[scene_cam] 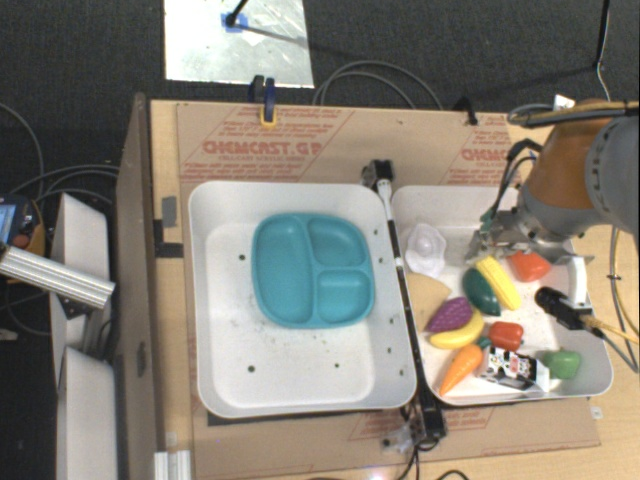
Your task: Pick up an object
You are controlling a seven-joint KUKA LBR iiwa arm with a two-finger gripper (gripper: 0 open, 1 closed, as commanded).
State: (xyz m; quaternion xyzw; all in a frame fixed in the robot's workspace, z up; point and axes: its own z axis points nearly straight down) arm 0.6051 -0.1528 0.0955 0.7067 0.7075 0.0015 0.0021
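While the grey arm [590, 183] with its orange band reaches in from 3 o'clock, its fingers [497, 240] hang low over the right bin [598, 368], at about 12 o'clock of the toy pile; whether they are apart or together cannot be told, since the wrist hides them. Just below them lies a yellow banana-like piece [498, 281], tilted, with a red-orange tomato [529, 266] touching it at 3 o'clock and a dark green piece [480, 292] against it at 9 o'clock. Nothing can be seen between the fingers. Lower in that bin sit a purple fruit [451, 315], a yellow piece [455, 336] just under it, a carrot [460, 367] toward 6 o'clock, a red piece [506, 334], a small printed box [513, 368] and a green ball-like piece [563, 364] at 5 o'clock. A clear cup [426, 248] lies at the bin's 10 o'clock. On the desk [300, 138], the left bin [215, 368] holds a teal divided plate [312, 270], well apart from the toys.
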